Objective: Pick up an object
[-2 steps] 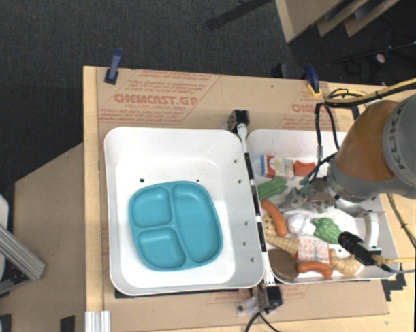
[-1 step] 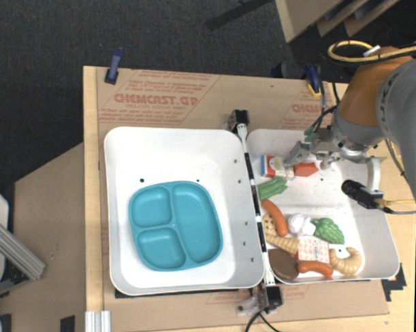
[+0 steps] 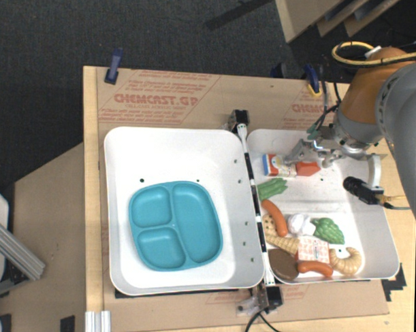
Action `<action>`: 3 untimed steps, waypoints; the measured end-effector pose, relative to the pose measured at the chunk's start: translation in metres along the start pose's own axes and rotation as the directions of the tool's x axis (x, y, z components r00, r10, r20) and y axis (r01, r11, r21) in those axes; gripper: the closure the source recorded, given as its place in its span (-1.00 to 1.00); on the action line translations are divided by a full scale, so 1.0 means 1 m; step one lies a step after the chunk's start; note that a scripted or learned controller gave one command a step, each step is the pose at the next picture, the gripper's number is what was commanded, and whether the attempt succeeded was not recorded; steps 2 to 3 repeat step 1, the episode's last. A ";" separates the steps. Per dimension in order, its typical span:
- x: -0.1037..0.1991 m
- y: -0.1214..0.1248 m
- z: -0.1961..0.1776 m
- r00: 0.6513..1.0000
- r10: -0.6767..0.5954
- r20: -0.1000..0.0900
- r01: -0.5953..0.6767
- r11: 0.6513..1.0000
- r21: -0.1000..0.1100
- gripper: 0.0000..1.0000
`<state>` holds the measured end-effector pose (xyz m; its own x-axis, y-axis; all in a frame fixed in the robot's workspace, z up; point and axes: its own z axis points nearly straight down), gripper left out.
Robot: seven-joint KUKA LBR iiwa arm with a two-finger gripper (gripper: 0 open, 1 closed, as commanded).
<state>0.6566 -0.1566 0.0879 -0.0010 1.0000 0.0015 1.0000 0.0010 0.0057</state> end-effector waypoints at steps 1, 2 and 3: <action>0.000 0.002 -0.014 1.000 -0.001 0.005 0.001 1.000 -0.008 1.00; 0.000 0.002 -0.014 1.000 -0.001 0.005 0.001 1.000 -0.008 1.00; 0.000 0.002 -0.014 1.000 -0.001 0.005 0.001 1.000 -0.008 1.00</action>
